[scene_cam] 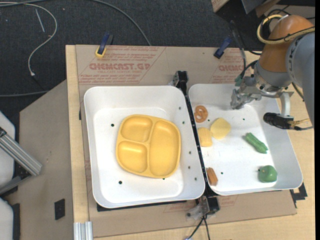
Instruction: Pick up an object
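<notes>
Two shallow white plastic bins sit side by side on a brown cardboard sheet (125, 64) that covers the tabletop (45, 149). The left white bin (100, 184) carries a yellow plastic plate with three compartments (148, 146), lying flat near its middle. The right white bin (287, 159) holds the small loose things: a brown pretzel-shaped ring (201, 113) close to the bin's left wall, a pale yellow rounded chunk (220, 128) just right of and below it, a flatter yellow-orange piece (205, 137) touching or nearly touching that chunk on its lower left, a small orange-brown stub (211, 176) near the lower left corner, a long green pod-like piece (256, 142) lying at a slant towards the right side, and a rounder green pepper-like piece (267, 173) near the lower right corner. The grey arm with its orange band (282, 44) reaches in from the right, and its gripper (239, 101) hangs over the upper part of the right bin, above and to the right of the pretzel ring and the pale yellow chunk, well apart from the green pieces. Nothing shows between its jaws, and whether they stand open or closed cannot be told from this slant. Two blue clamps (104, 43) grip the far edge of the cardboard, and a thin white cable (40, 29) loops over the dark floor (165, 9) beyond.
</notes>
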Robot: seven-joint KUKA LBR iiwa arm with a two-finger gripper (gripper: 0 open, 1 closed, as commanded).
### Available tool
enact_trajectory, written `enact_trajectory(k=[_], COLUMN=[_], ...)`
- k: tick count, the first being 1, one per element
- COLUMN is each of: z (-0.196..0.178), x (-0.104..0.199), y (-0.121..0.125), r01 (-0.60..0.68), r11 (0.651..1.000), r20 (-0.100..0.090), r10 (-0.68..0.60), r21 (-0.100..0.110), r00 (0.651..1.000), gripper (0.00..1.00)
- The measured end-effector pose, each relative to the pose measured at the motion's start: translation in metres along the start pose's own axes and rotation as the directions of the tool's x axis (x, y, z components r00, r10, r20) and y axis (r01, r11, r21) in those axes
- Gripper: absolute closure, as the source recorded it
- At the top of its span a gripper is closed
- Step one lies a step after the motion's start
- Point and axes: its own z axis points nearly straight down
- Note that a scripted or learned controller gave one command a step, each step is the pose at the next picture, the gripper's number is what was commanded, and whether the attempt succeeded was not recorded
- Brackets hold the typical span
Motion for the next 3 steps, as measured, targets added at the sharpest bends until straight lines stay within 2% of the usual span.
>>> enact_trajectory(k=[3], z=[-0.146], x=[-0.011], y=[-0.010], r01=[-0.003], r11=[1.000], r20=[0.002], r10=[0.003], r21=[-0.005], r00=[1.000], gripper=[1.00])
